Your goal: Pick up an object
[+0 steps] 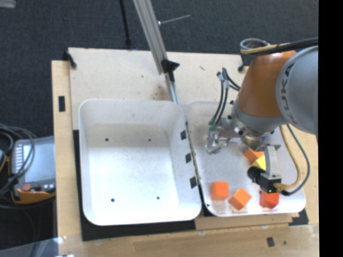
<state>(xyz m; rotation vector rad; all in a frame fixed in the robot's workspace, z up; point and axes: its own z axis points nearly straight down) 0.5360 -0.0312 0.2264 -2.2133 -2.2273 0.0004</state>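
Several Blocks Lying Near the Pincer in the Right Bin

The pincer [218,142] is being held low over the right bin [206,116], and whether it is apart or together cannot be told. An orange block [219,190] is lying below it, a second orange block [240,198] beside that one, a red block [269,199] further right. An orange-and-yellow piece [255,158] is sitting to the pincer's right. The left bin [134,107] is lying to its left.

The grey and orange arm [270,92] covers much of the right bin [206,116], hiding that bin's far right corner. The pincer [217,142] is small and blurred under the wrist. An orange block [251,155] and a yellow piece [259,161] are partly hidden by the arm.
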